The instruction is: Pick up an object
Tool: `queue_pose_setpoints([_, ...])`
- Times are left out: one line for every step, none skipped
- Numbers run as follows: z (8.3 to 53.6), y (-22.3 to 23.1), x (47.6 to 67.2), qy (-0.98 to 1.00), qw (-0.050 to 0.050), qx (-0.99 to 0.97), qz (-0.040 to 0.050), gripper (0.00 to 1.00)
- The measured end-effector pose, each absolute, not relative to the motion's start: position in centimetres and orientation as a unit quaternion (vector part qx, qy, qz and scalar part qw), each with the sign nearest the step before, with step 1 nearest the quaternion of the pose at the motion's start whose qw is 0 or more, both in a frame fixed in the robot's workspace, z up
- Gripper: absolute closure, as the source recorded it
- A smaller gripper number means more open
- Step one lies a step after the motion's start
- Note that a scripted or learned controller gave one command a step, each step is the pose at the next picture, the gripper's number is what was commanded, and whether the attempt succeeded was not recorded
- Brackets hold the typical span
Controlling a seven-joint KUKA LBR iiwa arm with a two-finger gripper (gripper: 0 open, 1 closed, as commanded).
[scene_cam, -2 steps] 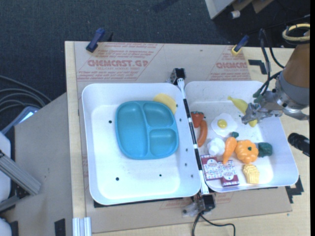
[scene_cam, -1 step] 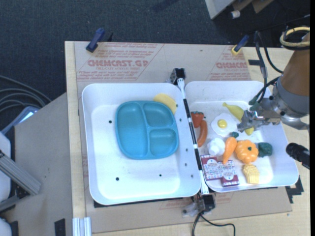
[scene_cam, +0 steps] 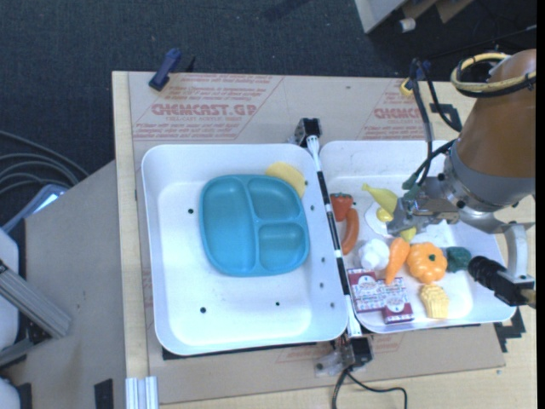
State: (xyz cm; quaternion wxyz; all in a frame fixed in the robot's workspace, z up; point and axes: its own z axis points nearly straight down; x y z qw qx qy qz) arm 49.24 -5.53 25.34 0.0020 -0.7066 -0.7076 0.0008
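My gripper (scene_cam: 407,218) hangs low over the back middle of the right bin (scene_cam: 358,155), under the grey arm with its orange band (scene_cam: 502,135). Just beside it lie a yellow banana-like toy (scene_cam: 381,198) and a white disc (scene_cam: 375,220). Nearer the front sit a carrot (scene_cam: 396,259), an orange pumpkin (scene_cam: 427,262), a white garlic bulb (scene_cam: 373,252) and a green piece (scene_cam: 459,257). A red-orange pepper (scene_cam: 346,220) lies along the bin's left wall. The view shows nothing between the fingers.
The left bin (scene_cam: 170,254) holds a blue divided plate (scene_cam: 254,224) and a yellow toy (scene_cam: 289,175) at its back right. Yellow fries (scene_cam: 434,300) and a red-and-white box (scene_cam: 378,294) lie at the right bin's front. A blue clip (scene_cam: 164,69) rests on the bench.
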Motion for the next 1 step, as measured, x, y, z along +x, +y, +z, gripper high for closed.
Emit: queue_pose_setpoints([24.88, -0.64, 47.87, -0.707, 0.002, -0.707, 0.0011, 1.00])
